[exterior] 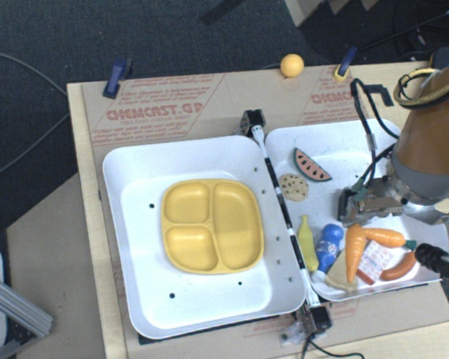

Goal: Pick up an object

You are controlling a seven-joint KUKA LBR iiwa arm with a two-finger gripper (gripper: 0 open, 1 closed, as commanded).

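The gripper (359,205) hangs over the right bin (328,143), just at 12 o'clock from the carrot (355,250). I cannot tell its grip. The yellow plate (212,226) sits in the left bin (134,223).

Cardboard-covered worktop (162,110), two shallow white bins side by side on it, left bin (134,223), right bin (331,137), small orange ball (292,66) near the far edge, blue clamps (116,79) at far corners

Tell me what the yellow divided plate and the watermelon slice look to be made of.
The yellow divided plate looks like moulded plastic: one even colour, soft sheen, rounded compartment ridges. The watermelon slice seems a toy, probably plastic or painted wood; its flat colour and crisp seeds suggest so, but it is too small to settle.
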